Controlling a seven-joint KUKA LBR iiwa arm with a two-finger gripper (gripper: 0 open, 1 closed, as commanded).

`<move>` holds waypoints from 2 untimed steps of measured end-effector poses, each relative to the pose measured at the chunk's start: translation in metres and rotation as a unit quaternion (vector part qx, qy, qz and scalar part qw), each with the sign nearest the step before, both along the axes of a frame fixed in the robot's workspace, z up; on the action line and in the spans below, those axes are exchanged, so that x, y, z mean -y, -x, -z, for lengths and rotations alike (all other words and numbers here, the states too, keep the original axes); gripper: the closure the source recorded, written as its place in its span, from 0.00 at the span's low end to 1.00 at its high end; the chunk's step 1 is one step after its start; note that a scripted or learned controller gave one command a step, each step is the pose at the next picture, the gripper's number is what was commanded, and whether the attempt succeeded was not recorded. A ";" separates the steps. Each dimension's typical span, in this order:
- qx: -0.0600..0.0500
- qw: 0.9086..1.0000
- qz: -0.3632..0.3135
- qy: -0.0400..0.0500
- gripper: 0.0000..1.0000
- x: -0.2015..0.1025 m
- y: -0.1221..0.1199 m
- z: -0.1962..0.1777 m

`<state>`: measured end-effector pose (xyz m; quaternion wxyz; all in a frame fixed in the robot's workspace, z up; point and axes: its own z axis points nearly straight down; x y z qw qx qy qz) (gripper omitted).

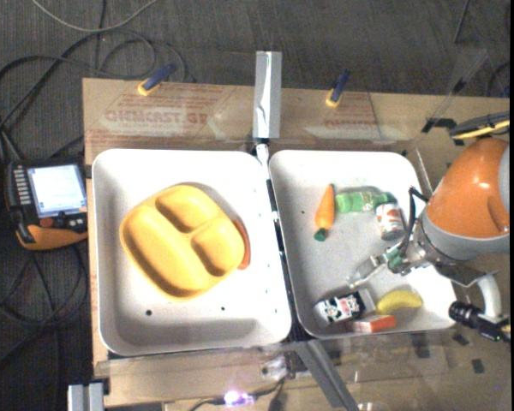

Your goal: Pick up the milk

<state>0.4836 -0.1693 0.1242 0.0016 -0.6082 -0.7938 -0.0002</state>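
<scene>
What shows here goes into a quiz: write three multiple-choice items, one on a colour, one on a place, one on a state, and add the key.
1. What colour is the divided plate in the left bin?
A. white
B. yellow
C. green

2. Where is the milk carton?
A. in the right bin, near its front wall
B. on the divided plate
C. outside both bins

3. How is the milk carton now?
A. lifted clear of the bin
B. upright on the divided plate
C. lying on the bin floor, close to the gripper

Key:
1 B, the plate is plainly yellow against the white bin.
2 A, the carton sits at the right bin's near edge.
3 C, it rests on the floor with the gripper just above it in the view.
</scene>
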 end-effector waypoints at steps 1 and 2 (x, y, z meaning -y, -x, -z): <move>0.000 0.999 0.047 0.000 0.00 0.003 -0.012 -0.007; 0.007 0.998 0.055 -0.004 0.00 0.043 -0.101 0.033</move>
